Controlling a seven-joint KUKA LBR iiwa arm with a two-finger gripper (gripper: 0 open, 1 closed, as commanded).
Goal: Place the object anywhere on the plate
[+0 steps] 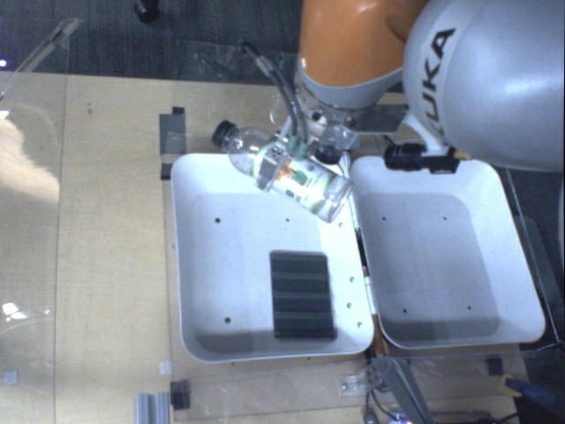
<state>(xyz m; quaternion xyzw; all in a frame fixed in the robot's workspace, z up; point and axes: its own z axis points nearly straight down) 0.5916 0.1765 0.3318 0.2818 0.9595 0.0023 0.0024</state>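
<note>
Bottle (287,173): clear, black cap, white label with green and red print. Plate (302,295): black, ribbed. Bins (207,263): white. Arm (459,69): grey, orange band, black lettering. Bench (97,237): pale wood.

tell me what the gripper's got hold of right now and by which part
It looks like the gripper holds the clear plastic bottle around its middle, near the label, tilted over the left bin's far edge.

A bottle (282,171) lies tilted over the far edge of the left bin (207,263). A ridged plate (302,295) lies in that bin's near part. The right bin (441,263) sits just beside.
</note>
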